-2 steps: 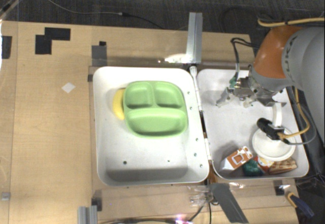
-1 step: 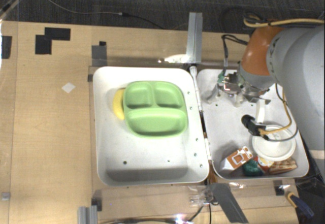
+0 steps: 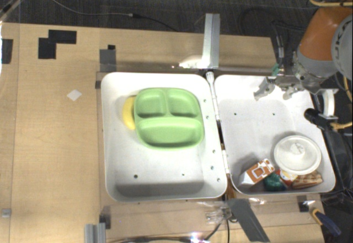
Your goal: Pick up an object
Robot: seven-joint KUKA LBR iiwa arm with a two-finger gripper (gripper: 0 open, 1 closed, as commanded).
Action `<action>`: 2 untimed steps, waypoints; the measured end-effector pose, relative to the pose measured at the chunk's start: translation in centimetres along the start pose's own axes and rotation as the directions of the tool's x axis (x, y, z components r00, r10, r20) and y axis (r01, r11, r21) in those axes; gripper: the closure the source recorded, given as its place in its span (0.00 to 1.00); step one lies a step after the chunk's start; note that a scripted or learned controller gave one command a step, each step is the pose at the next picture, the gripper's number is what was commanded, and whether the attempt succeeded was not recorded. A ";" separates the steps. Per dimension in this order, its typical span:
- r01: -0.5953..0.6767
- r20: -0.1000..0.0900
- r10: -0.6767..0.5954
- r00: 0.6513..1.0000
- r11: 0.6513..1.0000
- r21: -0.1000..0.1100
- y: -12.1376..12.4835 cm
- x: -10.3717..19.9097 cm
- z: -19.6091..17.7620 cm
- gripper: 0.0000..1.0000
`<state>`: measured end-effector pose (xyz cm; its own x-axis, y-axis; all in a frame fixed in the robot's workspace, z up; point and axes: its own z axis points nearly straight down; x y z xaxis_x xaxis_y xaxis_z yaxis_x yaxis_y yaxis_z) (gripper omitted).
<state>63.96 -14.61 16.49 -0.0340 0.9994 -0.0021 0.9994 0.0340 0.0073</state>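
On the bench, the hand hangs over the right bin, grip unclear.

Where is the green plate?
The green plastic divided plate lies in the left white bin, toward its back, partly covering a yellow object at its left edge.

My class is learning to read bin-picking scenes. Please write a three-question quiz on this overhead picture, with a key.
1. True or false: the green three-compartment plastic tray lies in the left white bin.
2. Which bin holds the round white lidded cup: A left, B right?
3. Fill in: a ___ object peeks out from under the tray's left edge.

Key: 1 true; 2 B, the right white bin; 3 yellow.
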 end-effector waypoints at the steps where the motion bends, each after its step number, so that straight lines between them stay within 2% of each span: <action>1: 0.005 -0.001 -0.005 1.000 1.000 -0.003 -9.5 3.4 7.6 0.00; 2: 0.005 -0.001 -0.005 1.000 1.000 -0.003 -9.5 3.4 7.6 0.00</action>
<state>54.38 -11.53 8.86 -0.0395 0.9992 -0.0014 0.9992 0.0395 0.0100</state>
